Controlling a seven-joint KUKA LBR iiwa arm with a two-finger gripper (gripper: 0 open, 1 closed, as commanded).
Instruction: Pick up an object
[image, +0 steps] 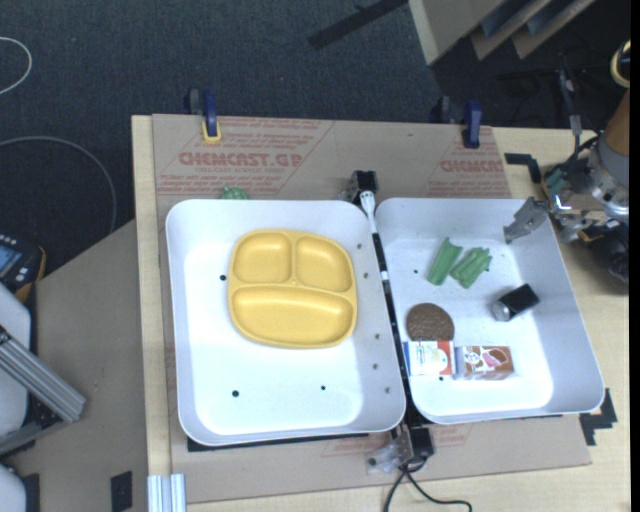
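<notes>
Green stalks (458, 263), black block (516, 301), brown disc (430, 321), carton (460, 360) all lying unpicked, gripper (527, 217) poised at two o'clock, grip unreadable, nothing visibly held.

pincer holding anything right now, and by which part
Nothing is held. The pincer hangs over the right bin's top right corner, apart from the green pieces and the small black block.

two white bins (200, 330) side by side on brown board (300, 150); blue clamps (209, 108) at board's far edge; cable (410, 490) at near edge; dark carpet (100, 70) beyond.
</notes>
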